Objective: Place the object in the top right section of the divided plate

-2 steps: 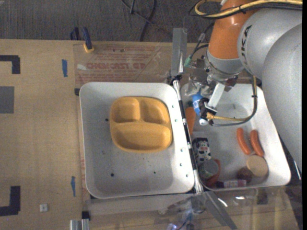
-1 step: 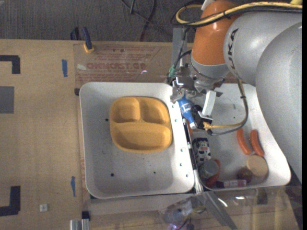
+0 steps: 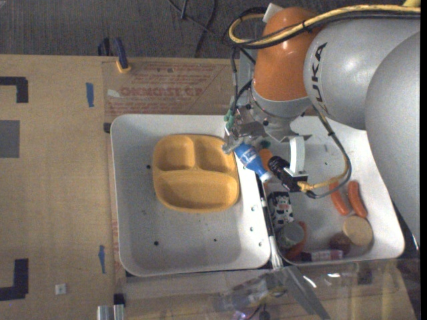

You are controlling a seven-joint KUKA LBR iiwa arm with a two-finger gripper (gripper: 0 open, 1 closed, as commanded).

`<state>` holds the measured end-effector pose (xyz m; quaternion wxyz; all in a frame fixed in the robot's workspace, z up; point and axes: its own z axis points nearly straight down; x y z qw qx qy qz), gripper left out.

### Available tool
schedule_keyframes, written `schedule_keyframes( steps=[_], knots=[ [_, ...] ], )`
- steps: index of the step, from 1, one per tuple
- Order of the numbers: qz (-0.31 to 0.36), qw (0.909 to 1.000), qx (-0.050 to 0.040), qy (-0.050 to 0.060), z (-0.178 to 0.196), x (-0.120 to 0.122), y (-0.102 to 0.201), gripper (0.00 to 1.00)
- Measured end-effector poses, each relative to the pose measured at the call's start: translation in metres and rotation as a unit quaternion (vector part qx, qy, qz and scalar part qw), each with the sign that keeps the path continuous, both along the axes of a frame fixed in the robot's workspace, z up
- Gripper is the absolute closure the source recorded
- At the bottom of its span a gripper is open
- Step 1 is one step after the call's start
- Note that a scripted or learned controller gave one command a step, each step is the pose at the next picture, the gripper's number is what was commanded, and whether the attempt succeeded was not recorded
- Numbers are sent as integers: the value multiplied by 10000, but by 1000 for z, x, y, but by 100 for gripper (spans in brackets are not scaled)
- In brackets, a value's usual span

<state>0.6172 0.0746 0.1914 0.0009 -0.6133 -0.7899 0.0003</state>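
I see the fingers (image 3: 241,141) clenched on a blue-and-white tube-like object (image 3: 251,159), held slanted at the yellow divided plate's (image 3: 195,173) right rim, I judge for carrying toward the top right section. The plate lies in the left bin (image 3: 133,245). The wrist hides the fingertips; the object's label is too blurred to read. Leftover items crowd the right bin (image 3: 387,242).
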Motion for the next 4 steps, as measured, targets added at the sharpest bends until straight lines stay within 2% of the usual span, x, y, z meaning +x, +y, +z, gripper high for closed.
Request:
schedule_keyframes(
  steps=[1, 2, 3, 4],
  knots=[
    [1683, 9857, 11, -12, -57, 18, 32, 100],
    [2945, 9556, 0, -43, -29, 33, 51, 100],
    [3619, 9322, 10, -34, -58, 36, 27, 100],
    [3610, 9325, 10, -70, -46, 38, 28, 100]
  ],
)
